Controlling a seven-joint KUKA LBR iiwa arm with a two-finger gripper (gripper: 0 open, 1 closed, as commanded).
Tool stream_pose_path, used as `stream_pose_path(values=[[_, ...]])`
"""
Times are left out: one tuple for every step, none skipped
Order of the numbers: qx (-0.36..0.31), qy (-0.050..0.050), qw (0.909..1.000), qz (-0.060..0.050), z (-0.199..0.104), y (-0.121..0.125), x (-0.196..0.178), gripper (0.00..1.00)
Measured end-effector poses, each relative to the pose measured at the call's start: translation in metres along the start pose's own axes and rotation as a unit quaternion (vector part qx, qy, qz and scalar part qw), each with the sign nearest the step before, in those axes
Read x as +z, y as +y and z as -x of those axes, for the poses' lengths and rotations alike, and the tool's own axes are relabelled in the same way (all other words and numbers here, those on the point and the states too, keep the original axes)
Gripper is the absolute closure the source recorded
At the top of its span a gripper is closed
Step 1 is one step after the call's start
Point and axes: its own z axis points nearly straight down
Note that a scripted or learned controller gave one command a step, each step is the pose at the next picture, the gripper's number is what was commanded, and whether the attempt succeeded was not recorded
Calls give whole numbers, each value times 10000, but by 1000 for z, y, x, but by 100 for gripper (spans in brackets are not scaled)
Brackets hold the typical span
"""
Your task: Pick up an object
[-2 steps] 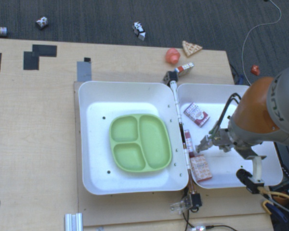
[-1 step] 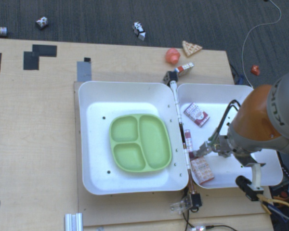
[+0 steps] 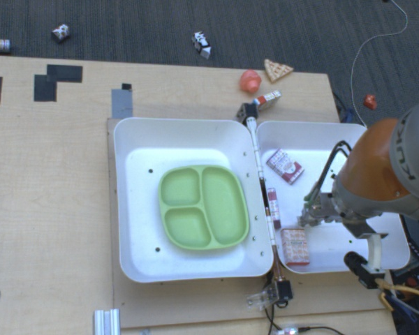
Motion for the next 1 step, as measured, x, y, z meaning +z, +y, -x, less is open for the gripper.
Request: stream_pose_path(values=[[-1, 0, 10000, -2, 0, 0, 0, 0]])
